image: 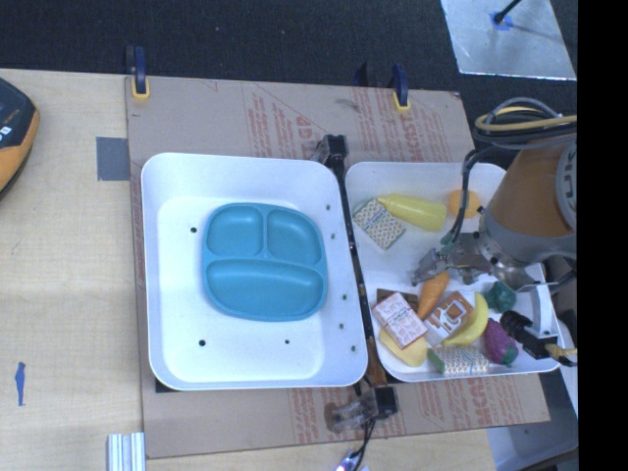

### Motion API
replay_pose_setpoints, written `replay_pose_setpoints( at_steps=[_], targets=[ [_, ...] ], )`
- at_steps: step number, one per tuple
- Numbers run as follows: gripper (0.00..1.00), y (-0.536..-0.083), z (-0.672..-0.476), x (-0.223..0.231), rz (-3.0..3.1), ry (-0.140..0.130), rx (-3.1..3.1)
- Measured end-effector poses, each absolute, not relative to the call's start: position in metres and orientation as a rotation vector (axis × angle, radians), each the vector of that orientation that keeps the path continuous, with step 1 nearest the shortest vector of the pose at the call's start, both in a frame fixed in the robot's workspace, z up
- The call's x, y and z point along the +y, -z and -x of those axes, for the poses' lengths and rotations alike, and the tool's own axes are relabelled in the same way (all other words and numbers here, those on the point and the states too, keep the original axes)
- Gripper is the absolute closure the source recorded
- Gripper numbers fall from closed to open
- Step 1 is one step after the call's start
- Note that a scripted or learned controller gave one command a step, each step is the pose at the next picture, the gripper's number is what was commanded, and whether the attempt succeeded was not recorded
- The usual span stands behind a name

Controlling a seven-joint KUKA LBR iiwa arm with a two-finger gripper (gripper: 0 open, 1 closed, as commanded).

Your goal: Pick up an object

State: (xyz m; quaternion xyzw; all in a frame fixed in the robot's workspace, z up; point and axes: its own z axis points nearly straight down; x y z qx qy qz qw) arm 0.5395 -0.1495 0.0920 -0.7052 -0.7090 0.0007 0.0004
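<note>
The right bin (365,180) holds a pile of small toy foods. A long yellow piece (412,209) and a checkered packet (380,224) lie at its back. An orange carrot (432,294) lies in the middle, between two red-and-white boxes (397,314) (451,312). A yellow banana (476,322), a purple piece (498,341) and a green piece (502,292) sit at the front right. My gripper (439,263) hangs low over the middle of this bin, just above the carrot's upper end. The arm's grey and orange body hides the bin's right side.
The left bin (157,263) carries a blue divided plate (263,261). An orange ball (469,202) sits at the right bin's back, beside the arm. A patterned packet (461,361) lies at the front rim. Black clips (334,150) join the bins.
</note>
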Motion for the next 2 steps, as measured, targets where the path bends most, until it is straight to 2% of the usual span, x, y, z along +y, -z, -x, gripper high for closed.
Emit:
replay_pose_setpoints(
  at_steps=[1, 2],
  targets=[
    [1.00, -0.102, -0.539, -0.150, 2.213, -0.004, -2.229],
    [1.00, -0.091, -0.526, -0.108, 2.208, -0.005, -2.226]
  ],
)
